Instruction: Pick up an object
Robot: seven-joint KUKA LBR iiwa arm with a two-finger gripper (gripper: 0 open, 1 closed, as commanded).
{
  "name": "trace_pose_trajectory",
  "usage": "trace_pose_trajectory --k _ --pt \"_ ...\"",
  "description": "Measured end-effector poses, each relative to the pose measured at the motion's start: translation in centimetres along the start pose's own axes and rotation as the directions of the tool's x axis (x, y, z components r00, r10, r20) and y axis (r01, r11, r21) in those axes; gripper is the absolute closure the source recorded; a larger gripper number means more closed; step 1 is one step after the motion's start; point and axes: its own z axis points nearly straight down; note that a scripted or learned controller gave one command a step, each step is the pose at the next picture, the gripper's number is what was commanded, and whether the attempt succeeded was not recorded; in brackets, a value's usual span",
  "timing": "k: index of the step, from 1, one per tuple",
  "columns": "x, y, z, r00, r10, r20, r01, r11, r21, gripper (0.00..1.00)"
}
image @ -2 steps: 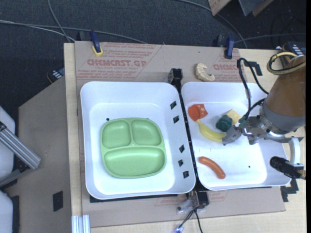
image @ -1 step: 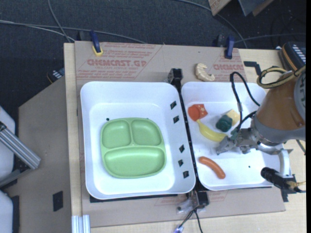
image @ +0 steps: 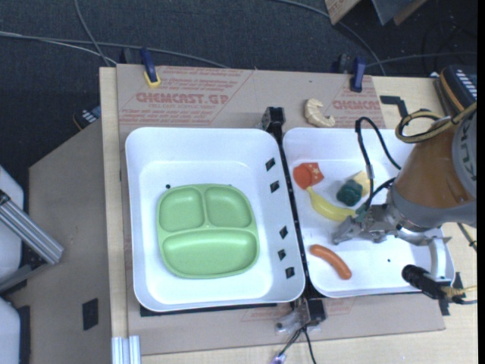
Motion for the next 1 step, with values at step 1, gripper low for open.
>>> trace_pose_trajectory --k 1 --pt "-0.01 0.08 -1.17 1.0 0.001 0.0 -0.001 1.0 -0.003 1.0"
